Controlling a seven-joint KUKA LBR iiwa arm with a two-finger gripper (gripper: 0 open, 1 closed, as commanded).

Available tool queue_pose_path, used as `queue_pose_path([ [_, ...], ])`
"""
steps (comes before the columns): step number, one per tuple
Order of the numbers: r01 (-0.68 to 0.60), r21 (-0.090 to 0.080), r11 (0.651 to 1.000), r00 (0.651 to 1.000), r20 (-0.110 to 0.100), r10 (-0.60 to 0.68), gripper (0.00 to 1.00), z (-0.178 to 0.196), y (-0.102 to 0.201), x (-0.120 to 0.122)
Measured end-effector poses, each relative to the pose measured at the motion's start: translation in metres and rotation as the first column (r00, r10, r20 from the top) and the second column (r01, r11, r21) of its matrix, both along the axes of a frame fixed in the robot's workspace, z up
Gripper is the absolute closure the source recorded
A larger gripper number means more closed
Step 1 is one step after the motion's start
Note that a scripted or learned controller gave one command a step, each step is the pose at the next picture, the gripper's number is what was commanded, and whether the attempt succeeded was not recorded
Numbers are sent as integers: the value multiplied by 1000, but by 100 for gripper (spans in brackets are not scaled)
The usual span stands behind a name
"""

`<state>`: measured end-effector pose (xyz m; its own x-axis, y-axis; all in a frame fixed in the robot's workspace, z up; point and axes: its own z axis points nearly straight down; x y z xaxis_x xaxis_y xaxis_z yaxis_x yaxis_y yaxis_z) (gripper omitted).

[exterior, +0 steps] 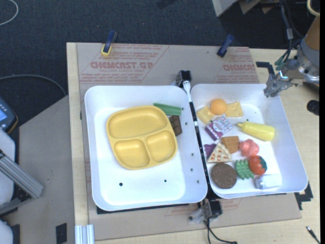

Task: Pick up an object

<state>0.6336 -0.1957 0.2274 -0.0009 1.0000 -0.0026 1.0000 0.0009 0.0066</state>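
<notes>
Fingers [272,89] hang at the right bin's [292,136] upper-right rim; whether they are spread, I cannot tell.
The nearest toy, a yellow bottle [258,130], lies lower left. A straight descent risks hitting the rim and closing on nothing.

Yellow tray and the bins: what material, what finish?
Tray: looks like moulded plastic, smooth semi-matte; soft sheen along its rounded compartment rims. Bins: probably thin formed plastic, white and slightly glossy, with rounded corners and a raised lip; painted metal can't be ruled out.
</notes>
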Motion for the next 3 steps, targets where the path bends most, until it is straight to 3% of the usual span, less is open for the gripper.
queue_pose_path([
  [2, -5, 5, 1000, 1000, -8, 5, 100, 0, 115, -14],
  [3, -3, 4, 1000, 1000, -10, 3, 100, -11, 149, -12],
])
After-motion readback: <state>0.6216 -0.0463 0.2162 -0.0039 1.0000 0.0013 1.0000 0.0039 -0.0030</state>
